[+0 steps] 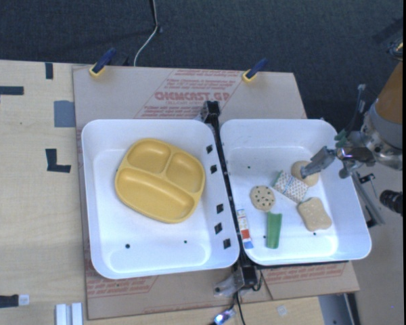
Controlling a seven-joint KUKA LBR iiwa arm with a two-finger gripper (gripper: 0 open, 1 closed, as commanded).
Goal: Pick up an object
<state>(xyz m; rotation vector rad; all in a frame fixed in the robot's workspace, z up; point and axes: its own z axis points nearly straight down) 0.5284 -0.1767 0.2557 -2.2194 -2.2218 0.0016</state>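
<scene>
Gripper (319,161) (finger state unclear) hovers over the right bin (338,249) beside a tan round object (302,170)

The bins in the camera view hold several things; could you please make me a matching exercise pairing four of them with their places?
Things:
1. yellow divided plate
2. green stick
3. round cookie
4. tan bread slice

Places:
A. right bin, near its front rim, right of the small tube
B. left bin
C. right bin, furthest right of these things
D. right bin, just left of the patterned packet

Pairs: 1-B, 2-A, 3-D, 4-C
</scene>
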